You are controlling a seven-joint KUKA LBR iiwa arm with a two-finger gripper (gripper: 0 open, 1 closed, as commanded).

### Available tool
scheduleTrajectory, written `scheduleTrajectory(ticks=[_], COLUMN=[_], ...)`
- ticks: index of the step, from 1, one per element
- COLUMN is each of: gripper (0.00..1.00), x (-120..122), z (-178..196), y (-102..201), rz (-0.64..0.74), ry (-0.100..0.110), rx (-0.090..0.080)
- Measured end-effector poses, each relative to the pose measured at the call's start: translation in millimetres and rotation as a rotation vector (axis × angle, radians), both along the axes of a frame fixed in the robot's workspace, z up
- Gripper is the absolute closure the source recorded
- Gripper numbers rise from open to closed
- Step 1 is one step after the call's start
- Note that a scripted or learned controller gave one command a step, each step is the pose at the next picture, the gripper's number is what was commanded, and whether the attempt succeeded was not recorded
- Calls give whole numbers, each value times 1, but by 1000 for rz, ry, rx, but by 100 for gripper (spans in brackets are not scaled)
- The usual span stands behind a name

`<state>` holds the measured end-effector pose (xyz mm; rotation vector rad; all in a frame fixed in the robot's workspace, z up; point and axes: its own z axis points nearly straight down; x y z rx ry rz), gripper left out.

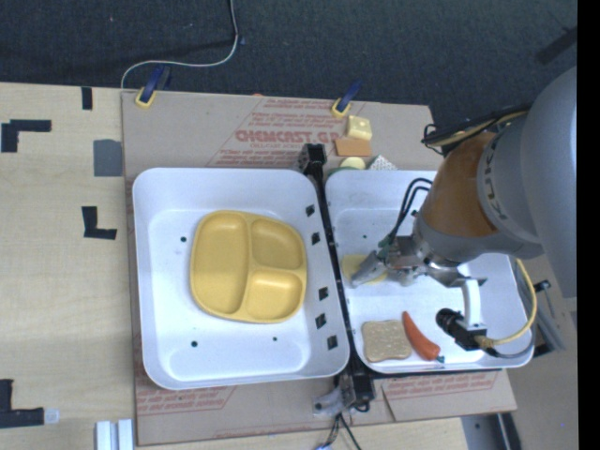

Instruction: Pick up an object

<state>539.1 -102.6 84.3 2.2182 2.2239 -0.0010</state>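
We are seeing a tan toast-like slice and a red-orange carrot-shaped toy lying just below our gripper, a yellow divided plastic plate sitting left. The grey arm is reaching in from the right; fingers spread, touching a pale yellow piece.

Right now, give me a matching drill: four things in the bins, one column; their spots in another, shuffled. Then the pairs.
Things:
1. yellow divided plate
2. slice of bread
3. orange sausage
4. gripper

Places:
A. right bin, near the divider, mid-height
B. middle of the left bin
C. right bin, bottom edge, right of the bread
D. right bin, bottom left corner

Pairs: 1-B, 2-D, 3-C, 4-A
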Motion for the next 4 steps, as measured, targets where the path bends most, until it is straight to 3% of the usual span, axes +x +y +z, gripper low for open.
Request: scheduleTrajectory(ticks=[1, 2, 3, 4], gripper=[0, 0, 0, 0], x=[77, 112, 129, 86], z=[1, 0, 0, 1], y=[7, 8, 5, 6], rz=[1, 0, 1, -2], ry=[-5, -2, 3, 1], rx=[-1, 0, 0, -1])
